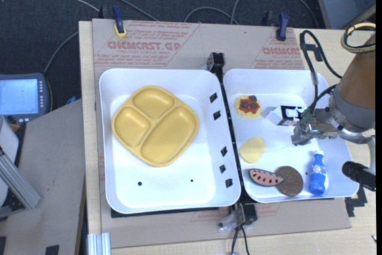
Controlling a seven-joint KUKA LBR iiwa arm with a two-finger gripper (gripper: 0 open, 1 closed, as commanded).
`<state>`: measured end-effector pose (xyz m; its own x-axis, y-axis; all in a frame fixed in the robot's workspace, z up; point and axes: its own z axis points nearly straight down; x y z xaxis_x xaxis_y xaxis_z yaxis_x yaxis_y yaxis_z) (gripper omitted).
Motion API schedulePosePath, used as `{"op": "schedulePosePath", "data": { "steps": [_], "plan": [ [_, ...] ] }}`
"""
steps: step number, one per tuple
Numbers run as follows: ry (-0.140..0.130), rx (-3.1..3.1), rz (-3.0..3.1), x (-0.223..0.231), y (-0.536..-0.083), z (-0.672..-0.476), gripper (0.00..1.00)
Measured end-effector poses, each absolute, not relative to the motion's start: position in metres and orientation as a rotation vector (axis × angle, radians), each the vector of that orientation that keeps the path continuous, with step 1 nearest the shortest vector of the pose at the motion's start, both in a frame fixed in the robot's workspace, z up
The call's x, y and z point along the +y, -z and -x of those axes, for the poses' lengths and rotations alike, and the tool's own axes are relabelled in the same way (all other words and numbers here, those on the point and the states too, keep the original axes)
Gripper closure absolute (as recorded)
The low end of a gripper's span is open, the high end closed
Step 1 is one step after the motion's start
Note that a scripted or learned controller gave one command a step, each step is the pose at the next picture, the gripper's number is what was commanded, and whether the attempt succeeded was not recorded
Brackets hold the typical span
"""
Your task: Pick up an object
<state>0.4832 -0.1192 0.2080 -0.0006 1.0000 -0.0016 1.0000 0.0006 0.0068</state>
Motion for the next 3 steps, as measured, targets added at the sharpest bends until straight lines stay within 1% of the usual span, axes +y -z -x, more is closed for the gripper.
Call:
{"op": "schedulePosePath", "data": {
  "steps": [1, 2, 3],
  "plan": [
    [-0.002, 2.222, -2.220, -0.119, -0.210, -0.484, 1.00],
    [-0.003, 2.228, -2.216, -0.076, -0.206, -0.500, 1.00],
    [-0.005, 2.227, -2.214, -0.029, -0.220, -0.526, 1.00]
  ]
}}
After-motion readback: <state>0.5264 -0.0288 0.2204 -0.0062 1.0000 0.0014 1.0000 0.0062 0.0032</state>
